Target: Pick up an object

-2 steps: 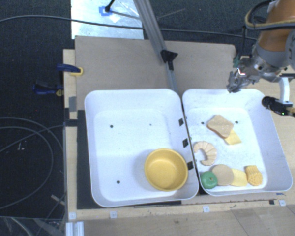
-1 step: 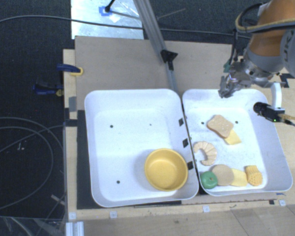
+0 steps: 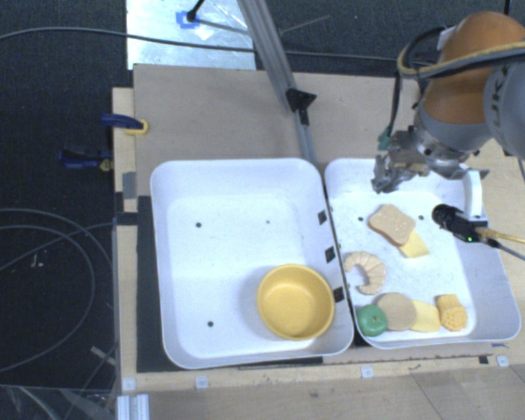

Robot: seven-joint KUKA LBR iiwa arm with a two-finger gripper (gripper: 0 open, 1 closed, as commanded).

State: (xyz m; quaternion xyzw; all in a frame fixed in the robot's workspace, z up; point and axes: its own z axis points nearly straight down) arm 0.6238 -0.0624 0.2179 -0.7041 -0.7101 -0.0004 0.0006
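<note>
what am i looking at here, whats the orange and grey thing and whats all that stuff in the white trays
The orange and grey thing is a robot arm, reaching in from the right. At its end is a gripper, the part that picks things up; it hangs over the far end of the right bin, and nothing can be seen held in it.

The one camera is fixed above the bench, looking down at a slant.

Two shallow white bins sit side by side. The left bin holds a yellow bowl. The right bin holds what look like toy foods: a slice of bread, a yellow wedge touching it, a croissant, and near the front edge a green round piece, a tan disc and a waffle-like piece.
</note>
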